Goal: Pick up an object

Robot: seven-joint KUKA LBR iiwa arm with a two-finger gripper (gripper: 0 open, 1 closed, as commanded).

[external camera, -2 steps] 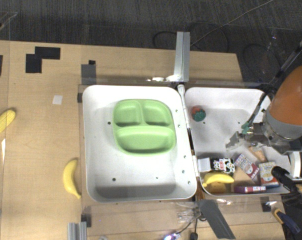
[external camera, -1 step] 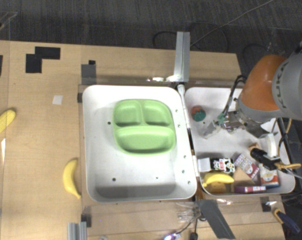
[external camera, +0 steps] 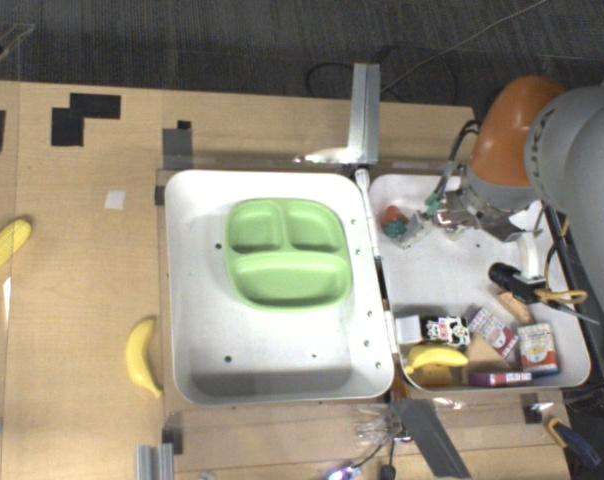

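Right, we start with the small red-and-green object point(external camera: 395, 222). It lies on the floor of the right bin point(external camera: 578, 368), in the far left part, close to the wall that bin shares with its neighbour. Just to its right we see the gripper point(external camera: 445, 213), low over the bin floor. We cannot tell whether it touches the object, and from this slant we cannot tell whether it is open or closed, or whether it has hold of anything. Behind it the orange band point(external camera: 507, 133) rounds into the grey arm point(external camera: 582, 153), reaching in from the right.

Moving outward, we come to a cluster along the near edge of the same bin, well apart from the gripper. There is a grey box point(external camera: 407, 328) and a black-and-white box point(external camera: 444, 330) beside it, with a banana point(external camera: 437, 358) just in front of both. To their right sit a pinkish packet point(external camera: 492, 330), a red-and-white carton point(external camera: 537, 348) and a dark bar point(external camera: 497, 378) at the rim.

Over in the left bin point(external camera: 182, 268) we have a green divided tray point(external camera: 287, 251) lying flat near the middle. Out on the wooden bench point(external camera: 72, 298), left of that bin, a second banana point(external camera: 142, 356) lies near the corner. A yellow corn-like piece point(external camera: 4, 248) sits at the far left edge.
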